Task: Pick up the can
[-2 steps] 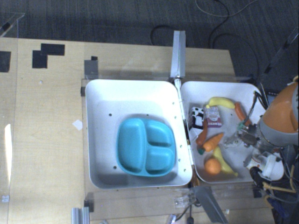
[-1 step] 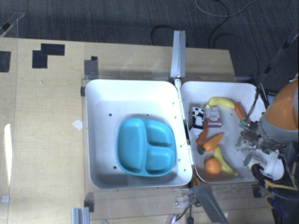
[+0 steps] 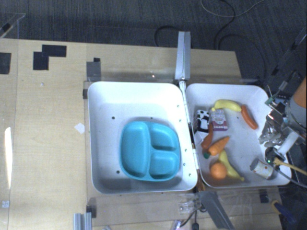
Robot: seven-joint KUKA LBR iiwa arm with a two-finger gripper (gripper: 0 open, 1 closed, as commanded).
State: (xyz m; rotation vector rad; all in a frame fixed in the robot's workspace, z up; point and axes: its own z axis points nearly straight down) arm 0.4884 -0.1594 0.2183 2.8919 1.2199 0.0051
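A small grey metal cylinder (image 3: 262, 168), which looks like the can lying on its side, rests near the front right corner of the right bin (image 3: 240, 87). My gripper (image 3: 274, 145) hangs at the bin's right edge, just above and behind that cylinder. Its lower parts come close to the cylinder's right end, and I cannot tell whether they touch it. The arm's orange band peeks in at the far right.
The right bin also holds a red-and-white labelled container (image 3: 219, 120), a black-and-white item (image 3: 203, 120), two bananas (image 3: 228, 105), a sausage (image 3: 249, 117), carrots (image 3: 218, 146) and an orange (image 3: 218, 171). A blue divided plate (image 3: 149, 150) lies in the left bin (image 3: 103, 128).
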